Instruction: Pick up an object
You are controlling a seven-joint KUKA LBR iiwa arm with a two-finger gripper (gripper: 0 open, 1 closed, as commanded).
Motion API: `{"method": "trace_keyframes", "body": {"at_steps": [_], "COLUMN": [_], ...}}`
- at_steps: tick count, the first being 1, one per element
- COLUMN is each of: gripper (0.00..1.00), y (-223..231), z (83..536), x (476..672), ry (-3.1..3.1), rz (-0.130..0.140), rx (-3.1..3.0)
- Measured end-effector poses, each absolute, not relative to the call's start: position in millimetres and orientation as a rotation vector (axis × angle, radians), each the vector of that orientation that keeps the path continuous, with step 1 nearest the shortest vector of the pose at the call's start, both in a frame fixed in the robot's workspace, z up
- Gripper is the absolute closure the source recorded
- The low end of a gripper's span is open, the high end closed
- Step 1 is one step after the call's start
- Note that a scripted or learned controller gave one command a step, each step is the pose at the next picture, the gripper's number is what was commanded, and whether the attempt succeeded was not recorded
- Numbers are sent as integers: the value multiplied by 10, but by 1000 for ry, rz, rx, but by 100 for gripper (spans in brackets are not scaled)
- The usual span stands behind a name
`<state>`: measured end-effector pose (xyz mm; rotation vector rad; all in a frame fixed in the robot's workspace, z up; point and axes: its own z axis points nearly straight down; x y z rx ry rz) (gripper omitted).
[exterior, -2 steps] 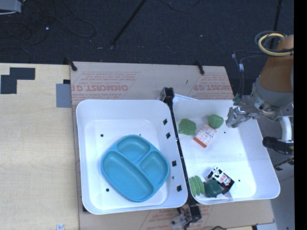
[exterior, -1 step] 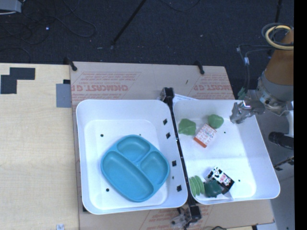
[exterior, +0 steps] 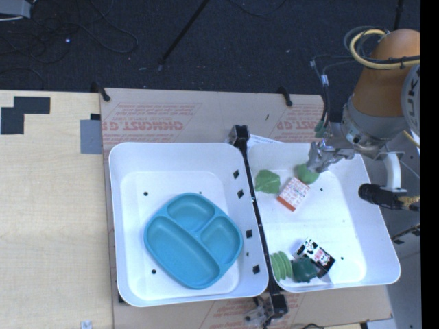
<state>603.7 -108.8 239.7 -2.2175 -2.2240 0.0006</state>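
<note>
- 2 shallow white bins sit side by side on a cardboard sheet (exterior: 171, 118); the left bin (exterior: 127, 166) holds a blue divided plate (exterior: 193, 240) with 3 compartments, lying flat near the bin's middle.
- The right bin (exterior: 363, 245) holds the loose objects; the arm (exterior: 384, 81), grey with an orange band, reaches over its far right corner.
- The gripper (exterior: 317, 164) points down and left over the far part of the right bin, its tip at a small green object (exterior: 306, 175). That object sits right at the fingertips, but whether it is clamped between them, or how far they are spread, cannot be told.
- A red and white card (exterior: 293, 193) lies just beside the small green object, toward the bin's middle.
- A light green block (exterior: 267, 181) rests near the divider between the bins, left of the card.
- At the near edge of the right bin, 3 things cluster together: a ribbed green piece (exterior: 280, 264), a dark green lump (exterior: 302, 271) and a black and white packet (exterior: 316, 255).
</note>
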Motion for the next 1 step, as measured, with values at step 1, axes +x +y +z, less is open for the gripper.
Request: {"method": "trace_keyframes", "body": {"at_steps": [1], "gripper": [100], "y": [-543], "z": [2387], "x": [5977], "ry": [-2223], "rz": [3], "rx": [-2214]}}
